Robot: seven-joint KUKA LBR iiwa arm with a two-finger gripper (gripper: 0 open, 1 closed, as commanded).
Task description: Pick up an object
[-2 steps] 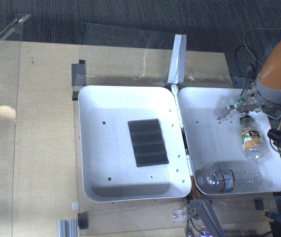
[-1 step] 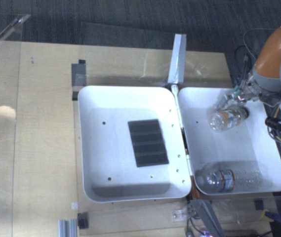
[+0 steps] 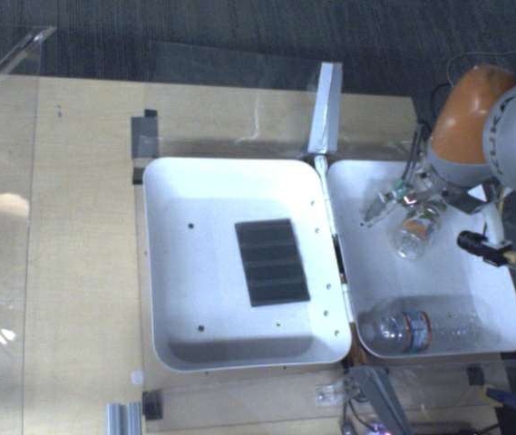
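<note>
My gripper (image 3: 380, 208) hangs over the upper middle of the right bin (image 3: 511, 329), below the arm's orange band. A small clear bottle (image 3: 413, 234) lies just right of and below the gripper tip, close to it or touching it; whether it is gripped is unclear. A larger clear plastic bottle (image 3: 413, 330) with a dark label lies on its side along the right bin's near edge. A black ribbed rectangular block (image 3: 273, 261) lies flat in the middle of the left bin (image 3: 171, 243).
A metal divider post (image 3: 325, 107) rises behind the seam between the bins. Cables and a black connector (image 3: 482, 246) hang at the right bin's right side. A clear panel (image 3: 4, 198) covers the bench at left.
</note>
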